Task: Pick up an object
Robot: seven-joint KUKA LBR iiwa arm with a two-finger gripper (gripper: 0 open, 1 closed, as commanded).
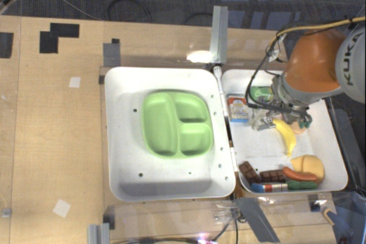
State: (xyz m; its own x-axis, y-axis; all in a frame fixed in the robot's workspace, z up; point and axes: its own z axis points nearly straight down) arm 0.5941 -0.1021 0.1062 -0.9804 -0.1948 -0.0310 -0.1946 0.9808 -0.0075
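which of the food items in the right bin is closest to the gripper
The yellow banana, lying just below the gripper. The bun, hot dog and chocolate bar sit farther off along the bin's near edge.

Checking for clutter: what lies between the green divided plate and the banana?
In the camera view, between the green divided plate and the yellow banana lie the bins' adjoining rims and a small red-and-white carton.

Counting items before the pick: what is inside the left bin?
The left bin holds one green divided tray, its three compartments bare. Whatever lies under the tray is covered and cannot be seen.
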